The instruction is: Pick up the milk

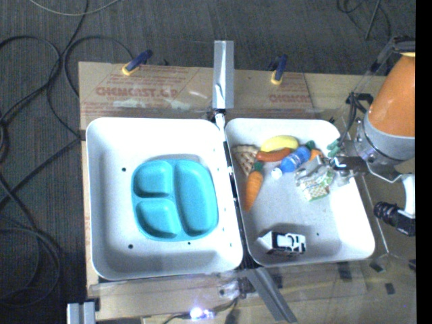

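Observation:
The milk (287,242), a small black-and-white carton, lies on its side near the front wall of the right bin (351,238). My gripper (318,175) hangs over the back right part of that bin, well behind the milk and to its right. It sits directly above a pale greenish-white item (315,190). The arm's orange band and grey wrist (398,113) come in from the right edge.
At the back of the right bin lie a yellow banana (279,142), a red sausage (271,156), a blue bottle (291,161), a carrot (253,186) and a brown waffle-like piece (244,158). The left bin (108,248) holds a blue divided plate (175,198).

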